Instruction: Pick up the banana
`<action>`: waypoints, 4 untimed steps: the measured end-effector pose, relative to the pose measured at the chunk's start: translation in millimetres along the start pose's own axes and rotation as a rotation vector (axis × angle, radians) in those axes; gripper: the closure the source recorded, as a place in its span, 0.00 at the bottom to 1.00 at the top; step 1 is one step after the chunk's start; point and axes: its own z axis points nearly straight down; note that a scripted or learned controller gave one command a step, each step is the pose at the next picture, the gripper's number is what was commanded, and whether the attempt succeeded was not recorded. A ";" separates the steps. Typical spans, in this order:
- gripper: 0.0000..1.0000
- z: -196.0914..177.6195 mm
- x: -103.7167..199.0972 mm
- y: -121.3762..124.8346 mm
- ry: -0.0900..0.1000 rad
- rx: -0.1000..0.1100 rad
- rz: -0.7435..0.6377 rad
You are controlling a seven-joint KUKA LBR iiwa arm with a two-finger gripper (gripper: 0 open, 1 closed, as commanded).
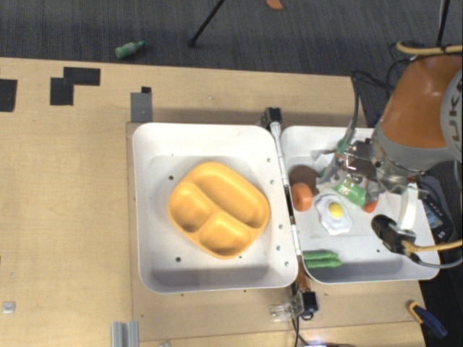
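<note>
My gripper [354, 173] hangs low over the middle of the right bin [376, 272], below the grey and orange arm [423, 107]. Its tip sits over a small green and white toy [351, 191], with a red piece [370, 207] just beside it. A fried egg toy [335, 215] lies just in front of the gripper. A brown rounded toy [304, 173] and an orange one [302, 196] lie to its left, by the bin's left wall. The arm hides the bin's far right part.
A green pod toy [320, 258] lies at the right bin's front left corner. The left bin [148, 194] holds a yellow divided plate [218, 208]. A black cable end [387, 233] hangs over the right bin's front right.
</note>
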 end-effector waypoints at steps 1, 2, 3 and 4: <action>0.00 -52.0 33.3 -33.4 0.001 0.000 0.219; 0.00 6.5 -24.8 -21.0 -0.001 0.002 0.233; 0.00 35.1 -17.9 -22.8 0.000 0.004 0.442; 0.00 1.0 31.9 -33.3 0.001 0.001 0.368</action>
